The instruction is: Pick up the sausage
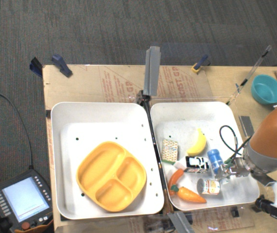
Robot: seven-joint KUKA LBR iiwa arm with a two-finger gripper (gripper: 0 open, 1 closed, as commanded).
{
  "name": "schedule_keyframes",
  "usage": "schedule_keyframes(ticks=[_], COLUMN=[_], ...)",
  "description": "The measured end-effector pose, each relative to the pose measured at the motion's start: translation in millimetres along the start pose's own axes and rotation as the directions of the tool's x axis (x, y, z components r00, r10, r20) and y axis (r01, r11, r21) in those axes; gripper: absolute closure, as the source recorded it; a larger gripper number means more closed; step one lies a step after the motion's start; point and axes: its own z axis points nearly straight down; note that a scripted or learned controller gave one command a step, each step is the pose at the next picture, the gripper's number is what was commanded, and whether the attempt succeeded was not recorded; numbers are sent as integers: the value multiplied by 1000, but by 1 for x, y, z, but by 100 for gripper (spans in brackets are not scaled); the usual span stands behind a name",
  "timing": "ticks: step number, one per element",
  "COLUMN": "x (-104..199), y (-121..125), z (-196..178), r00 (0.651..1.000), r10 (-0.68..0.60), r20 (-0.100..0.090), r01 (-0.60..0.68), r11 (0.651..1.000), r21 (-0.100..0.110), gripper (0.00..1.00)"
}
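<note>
Red-orange sausage (176, 177) is seen at the right bin's (192, 108) front-left corner, beside the carrot (190, 194). Gripper (224, 171) is placed well right of it, near the can (209, 186); grip state cannot be told.

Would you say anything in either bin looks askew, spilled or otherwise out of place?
Nothing looks spilled or damaged. The yellow divided tray sits turned at an angle in the left bin, not square to its walls. The small can in the right bin lies on its side.

Single fixed overhead view, slanted down on both bins (60, 130).
</note>
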Motion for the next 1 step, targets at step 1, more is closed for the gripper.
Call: schedule_keyframes(ticks=[1], x=[-6], y=[0], z=[-52], r00=[1000], r10=[18], r20=[2], r01=[-18], r11=[1000], r21=[-2], gripper=[100])
